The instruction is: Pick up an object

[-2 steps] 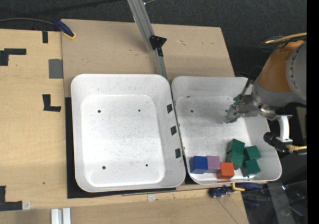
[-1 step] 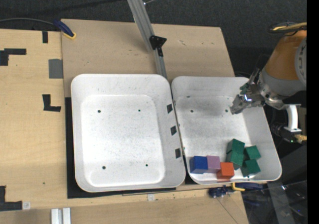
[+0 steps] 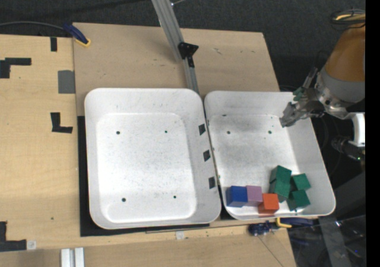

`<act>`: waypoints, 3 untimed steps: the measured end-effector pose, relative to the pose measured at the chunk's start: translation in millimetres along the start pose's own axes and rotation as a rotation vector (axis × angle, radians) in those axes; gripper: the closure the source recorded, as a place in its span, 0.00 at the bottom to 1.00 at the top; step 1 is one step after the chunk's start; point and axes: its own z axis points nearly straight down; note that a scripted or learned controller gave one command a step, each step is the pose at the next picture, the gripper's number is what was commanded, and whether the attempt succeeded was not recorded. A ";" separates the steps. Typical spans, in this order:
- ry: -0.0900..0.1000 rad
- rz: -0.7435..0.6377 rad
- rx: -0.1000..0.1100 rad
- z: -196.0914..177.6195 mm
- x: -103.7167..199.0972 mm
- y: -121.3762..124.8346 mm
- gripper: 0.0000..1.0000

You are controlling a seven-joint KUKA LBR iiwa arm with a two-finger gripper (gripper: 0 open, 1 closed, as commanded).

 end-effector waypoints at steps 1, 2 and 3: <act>0.001 0.001 0.004 -12.4 0.5 0.6 1.00; 0.002 -0.003 0.006 -7.0 48.6 3.8 1.00; 0.003 -0.004 0.008 -1.4 105.5 -6.5 1.00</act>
